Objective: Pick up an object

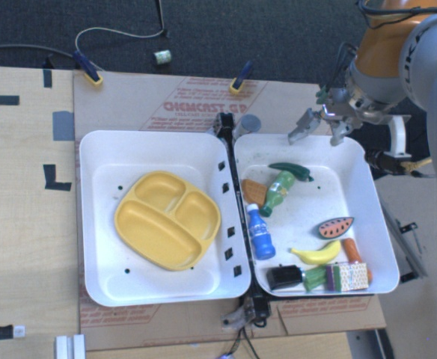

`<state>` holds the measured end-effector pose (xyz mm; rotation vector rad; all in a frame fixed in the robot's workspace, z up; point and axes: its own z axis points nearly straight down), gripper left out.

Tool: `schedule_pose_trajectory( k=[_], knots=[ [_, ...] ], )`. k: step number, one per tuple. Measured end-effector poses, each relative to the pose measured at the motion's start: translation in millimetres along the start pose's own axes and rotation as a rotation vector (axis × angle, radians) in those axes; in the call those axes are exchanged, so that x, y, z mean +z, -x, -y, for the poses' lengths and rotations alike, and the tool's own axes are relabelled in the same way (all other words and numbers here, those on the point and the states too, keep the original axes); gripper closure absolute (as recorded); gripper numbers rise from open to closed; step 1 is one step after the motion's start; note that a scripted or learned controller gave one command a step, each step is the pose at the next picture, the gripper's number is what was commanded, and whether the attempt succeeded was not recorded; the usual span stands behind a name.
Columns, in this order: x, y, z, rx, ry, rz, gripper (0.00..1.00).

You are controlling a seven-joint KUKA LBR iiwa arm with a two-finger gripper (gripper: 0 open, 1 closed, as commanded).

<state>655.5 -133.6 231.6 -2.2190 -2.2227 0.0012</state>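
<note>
Gripper [322, 130]: jaws spread, holding nothing, at the bin's far rim. The green pepper [291, 170] lies just nearward and leftward, long axis crosswise.

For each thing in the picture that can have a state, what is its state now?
gripper: open, holding nothing, above the right bin's far rim
yellow plate: lying flat in the left bin
blue bottle: lying on its side
green bottle: lying on its side
banana: lying flat in the right bin
watermelon slice: lying flat
</note>
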Motion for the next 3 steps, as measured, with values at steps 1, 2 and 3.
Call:
schedule_pose_trajectory(
  k=[1, 2, 3],
  knots=[
    [146.4, -17.4, 10.7, 0.000, 0.002, 0.000, 0.00],
    [136.3, -17.4, 10.5, -0.001, 0.002, 0.001, 1.00],
    [10.2, -50.9, 71.5, -0.001, 0.003, 0.000, 1.00]
  ],
)
